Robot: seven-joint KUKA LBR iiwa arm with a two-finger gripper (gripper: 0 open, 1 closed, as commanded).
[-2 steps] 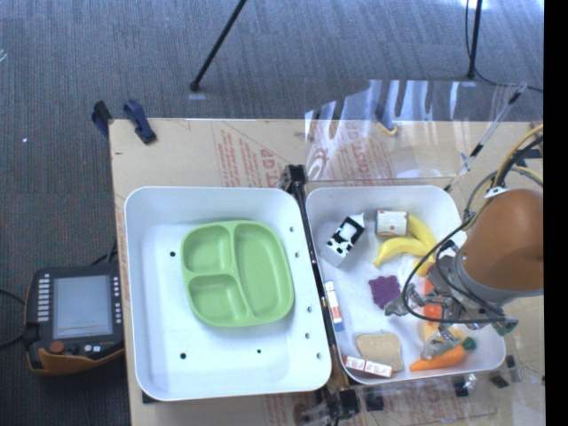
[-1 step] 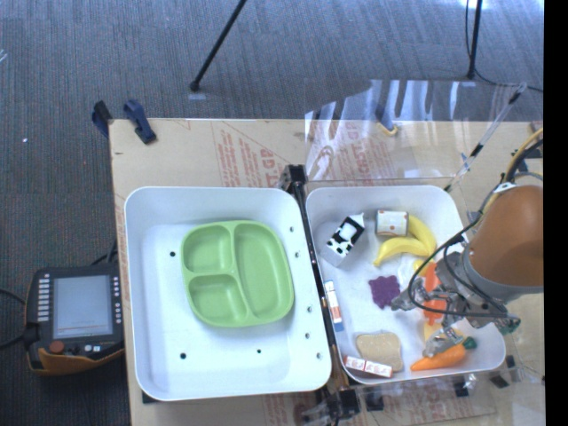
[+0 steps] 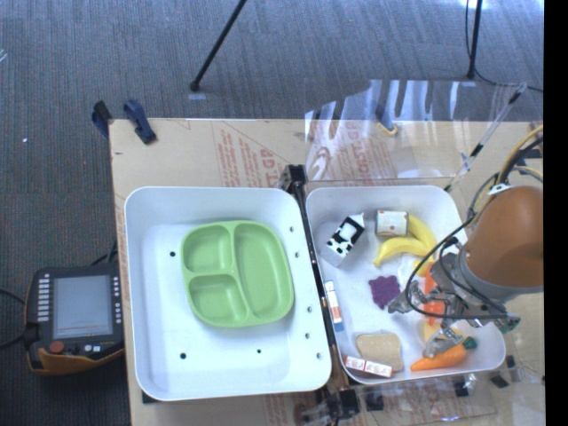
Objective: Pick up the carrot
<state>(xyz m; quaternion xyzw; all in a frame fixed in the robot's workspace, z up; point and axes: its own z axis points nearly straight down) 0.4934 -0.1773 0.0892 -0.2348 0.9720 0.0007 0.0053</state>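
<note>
Two white bins are sitting side by side on the table (image 3: 204, 145), and the carrot (image 3: 441, 355) is lying in the right bin (image 3: 355, 201), down in its near right corner, close to the rim. It is lying almost flat, with its orange pointy end toward the slice of bread (image 3: 380, 348) and its green top toward the bin's right wall. The tool (image 3: 437, 307) is hanging just above and a little behind the carrot, under the big orange band of the arm (image 3: 506, 238). Wires and metal bits are hiding the tip, so I cannot tell if it is spread or pressed together, and nothing is showing between its tips. To do this step well, I think the tool should be going a bit nearer to the bin's front corner, so it is sitting right over the fat middle of the carrot. It should be turning to pinch across the thin way, not along the long way. It should be going down slowly, because the wall is so near. The banana (image 3: 406, 243), the purple toy (image 3: 384, 289) and the little cow-spotted box (image 3: 344, 238) are lying farther back. A green plate with three parts (image 3: 238, 272) is resting in the left bin (image 3: 146, 327).
</note>
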